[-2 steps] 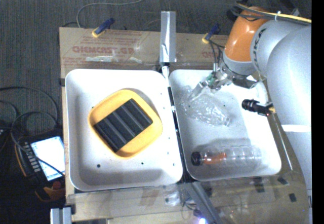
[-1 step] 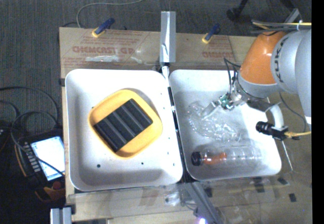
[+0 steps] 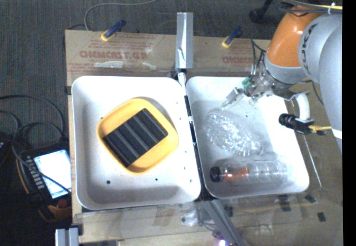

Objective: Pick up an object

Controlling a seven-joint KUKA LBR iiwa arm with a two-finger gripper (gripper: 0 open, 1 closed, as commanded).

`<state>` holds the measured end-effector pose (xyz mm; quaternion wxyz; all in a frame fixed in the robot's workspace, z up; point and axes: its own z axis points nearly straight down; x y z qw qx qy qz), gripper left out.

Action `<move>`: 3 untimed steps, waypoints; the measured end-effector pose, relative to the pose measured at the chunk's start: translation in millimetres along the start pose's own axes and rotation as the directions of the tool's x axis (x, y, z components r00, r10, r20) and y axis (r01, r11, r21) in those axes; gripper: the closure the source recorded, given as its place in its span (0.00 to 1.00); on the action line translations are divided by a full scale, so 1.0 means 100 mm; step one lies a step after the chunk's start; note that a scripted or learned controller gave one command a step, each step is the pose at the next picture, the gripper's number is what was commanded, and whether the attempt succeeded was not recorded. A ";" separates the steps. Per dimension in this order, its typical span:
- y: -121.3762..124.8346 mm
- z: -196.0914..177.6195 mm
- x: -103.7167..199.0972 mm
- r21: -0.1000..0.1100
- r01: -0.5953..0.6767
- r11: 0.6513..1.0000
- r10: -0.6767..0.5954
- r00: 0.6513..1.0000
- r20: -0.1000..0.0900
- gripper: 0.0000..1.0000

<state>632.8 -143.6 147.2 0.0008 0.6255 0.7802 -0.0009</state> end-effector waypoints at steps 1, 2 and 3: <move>-0.52 0.13 -0.07 0.002 0.033 0.999 -0.033 0.999 -0.001 0.00; -0.87 0.52 0.08 -0.013 0.163 0.987 -0.163 0.987 0.005 0.00; -0.37 0.53 0.43 -0.019 0.112 0.994 -0.112 0.994 0.007 0.00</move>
